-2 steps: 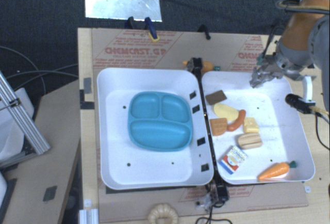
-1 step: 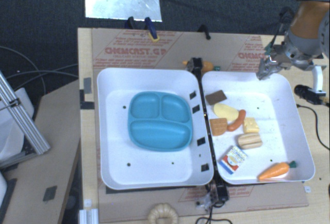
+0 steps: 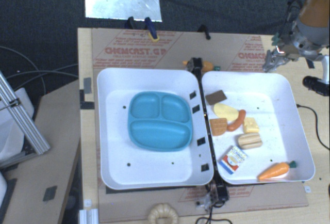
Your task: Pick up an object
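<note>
Lying in the right bin (image 3: 289, 114) are toy foods: a carrot (image 3: 274, 170), a sausage (image 3: 236, 120), a bread roll (image 3: 249, 141). The gripper (image 3: 272, 60) hangs above the bin's far right corner; whether it grips anything, I cannot tell.

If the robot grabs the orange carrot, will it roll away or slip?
The carrot looks rounded and tapered, so a push would probably make it roll in a curve. Its smooth, plastic-looking skin may slip in the pincer. It lies close to the right bin's near wall, which would likely stop it.
</note>
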`<action>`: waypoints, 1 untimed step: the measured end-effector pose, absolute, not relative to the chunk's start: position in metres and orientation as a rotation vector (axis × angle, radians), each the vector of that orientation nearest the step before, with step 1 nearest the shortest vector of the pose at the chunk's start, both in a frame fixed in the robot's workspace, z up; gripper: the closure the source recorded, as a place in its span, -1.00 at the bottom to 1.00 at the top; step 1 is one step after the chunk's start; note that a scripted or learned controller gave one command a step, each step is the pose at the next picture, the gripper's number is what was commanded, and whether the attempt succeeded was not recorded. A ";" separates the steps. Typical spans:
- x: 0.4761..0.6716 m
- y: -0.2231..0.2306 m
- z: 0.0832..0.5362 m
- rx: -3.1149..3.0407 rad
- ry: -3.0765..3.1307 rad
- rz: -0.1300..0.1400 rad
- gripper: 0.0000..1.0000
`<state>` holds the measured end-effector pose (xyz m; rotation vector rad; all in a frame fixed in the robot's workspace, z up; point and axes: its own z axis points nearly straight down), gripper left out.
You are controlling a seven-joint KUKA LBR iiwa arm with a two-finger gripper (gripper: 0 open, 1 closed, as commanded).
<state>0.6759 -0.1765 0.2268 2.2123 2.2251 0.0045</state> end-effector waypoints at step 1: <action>0.661 -0.120 0.222 2.212 2.231 0.001 1.00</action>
